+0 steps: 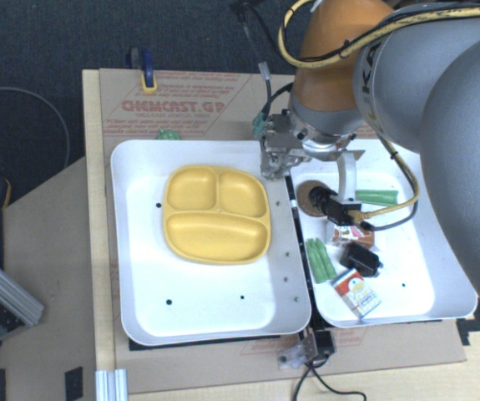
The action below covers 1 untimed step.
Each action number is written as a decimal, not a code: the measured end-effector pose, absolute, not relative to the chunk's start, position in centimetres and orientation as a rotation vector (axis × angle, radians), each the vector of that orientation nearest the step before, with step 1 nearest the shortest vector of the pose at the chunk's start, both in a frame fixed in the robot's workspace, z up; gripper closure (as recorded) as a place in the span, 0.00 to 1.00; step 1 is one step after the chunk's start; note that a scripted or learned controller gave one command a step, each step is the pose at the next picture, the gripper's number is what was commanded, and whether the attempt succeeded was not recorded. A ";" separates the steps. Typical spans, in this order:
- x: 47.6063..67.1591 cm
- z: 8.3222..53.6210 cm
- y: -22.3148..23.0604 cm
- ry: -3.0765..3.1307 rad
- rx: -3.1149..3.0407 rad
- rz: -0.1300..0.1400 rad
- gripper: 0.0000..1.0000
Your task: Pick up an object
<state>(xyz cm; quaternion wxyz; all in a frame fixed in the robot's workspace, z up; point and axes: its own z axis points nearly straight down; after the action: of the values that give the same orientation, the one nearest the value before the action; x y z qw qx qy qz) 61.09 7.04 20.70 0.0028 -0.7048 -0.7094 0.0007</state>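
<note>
As I looked down on the worktop (99,224), the left bin (144,286) sat nearest the left edge, on a brown cardboard sheet (177,103) printed in red. A blue clamp (147,67) gripped the far edge of that sheet. A yellow divided plate (217,214) lay flat in the far half of the left bin, its two smaller compartments away from me and the long one towards me.

The tool (275,161) hung over the far end of the seam where the two bins met, just beside the plate's far right corner. I could not tell whether it was apart or together, and I saw nothing clamped in it.

The right bin (419,261) held the small objects. A brown disc (308,197) lay by its left wall, with a green stick (320,260) nearer me. A green block (376,197) lay further right. A black object (361,260) rested just beside a white and red packet (357,294). The grey arm (440,98) covered the bin's far right corner.
</note>
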 end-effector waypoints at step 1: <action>61.3 21.7 6.6 -2.222 -2.219 0.000 1.00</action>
<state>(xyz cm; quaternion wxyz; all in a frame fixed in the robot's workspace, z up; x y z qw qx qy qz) 61.34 6.62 21.69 0.0006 -0.7066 -0.7076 0.0000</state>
